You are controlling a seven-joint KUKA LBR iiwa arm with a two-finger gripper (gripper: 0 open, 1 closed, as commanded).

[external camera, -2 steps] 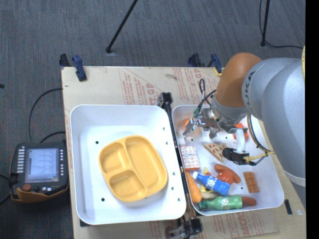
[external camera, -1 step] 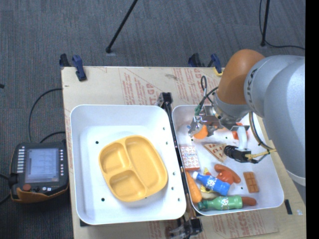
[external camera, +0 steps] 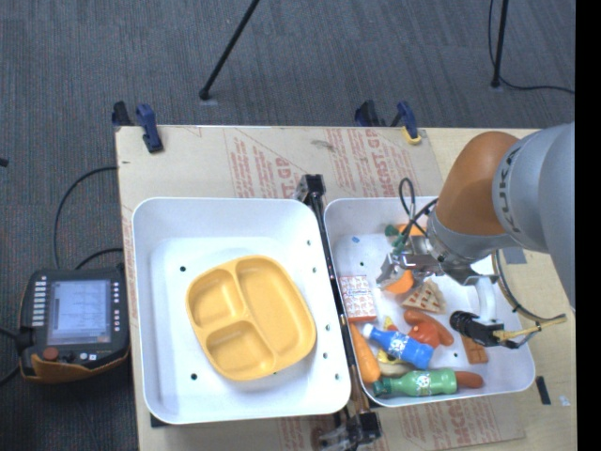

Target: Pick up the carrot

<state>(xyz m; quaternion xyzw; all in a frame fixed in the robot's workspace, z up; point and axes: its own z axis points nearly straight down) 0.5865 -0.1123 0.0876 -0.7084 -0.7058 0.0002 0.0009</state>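
The big grey robot arm [external camera: 526, 195] comes in from the right side of the frame. It bends down over the right bin [external camera: 362, 216], and its orange band sits just above the wrist. The gripper [external camera: 402, 269] is low in the middle of that bin, above a small orange wedge toy [external camera: 402, 284]. I cannot tell how the gripper is set.

The carrot [external camera: 363, 352] lies at the lower left of the right bin, close to the bin's left wall. It is long and orange and points up and down in the frame. It is apart from the gripper. Just right of the carrot is a blue bottle [external camera: 402, 344]. Below that lies a green bottle [external camera: 420, 382].

The left bin [external camera: 155, 252] holds a yellow plate [external camera: 250, 316] with three parts.
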